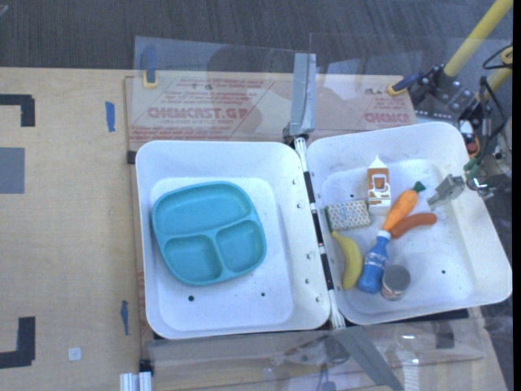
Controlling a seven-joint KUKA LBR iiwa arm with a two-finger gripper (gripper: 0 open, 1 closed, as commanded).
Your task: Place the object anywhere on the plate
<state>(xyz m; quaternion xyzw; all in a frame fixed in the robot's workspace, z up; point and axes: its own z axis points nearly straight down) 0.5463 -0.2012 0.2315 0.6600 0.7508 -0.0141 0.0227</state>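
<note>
Two bins: set side by side on the bench, the left bin (163,300) bearing the plate, the right bin (476,255) bearing the loose items.
Plate: a teal plate (209,231) with three compartments is seen lying flat in the left bin, nothing resting on it, so the task is judged not yet done.
Gripper: the gripper (447,189) is seen at the far right of the right bin, low over the bin floor; whether it is apart or together cannot be told at this size, and nothing can be made out in its grip.
Object for the task: not named by the task, so any of the items may be meant; all lie in the right bin, well apart from the plate.
Nearest to the gripper: a carrot (403,204) and a sausage (414,223), lying side by side at a slant just left of the gripper, judged the likeliest targets.
Small carton: a small carton (377,185) stands just left of the carrot's green top.
Sponge: a speckled sponge (348,214) lies near the divider.
Banana: a banana (350,259) is laid along the left side, beside a blue bottle (374,265).
Can: a can (395,283) stands at the near side, touching the bottle's base.
Next move: a grasp is judged still to be made, then a carry leftward across the divider.
Risk: the items are crowded, so a neighbour may be nudged when the pick is made.
</note>
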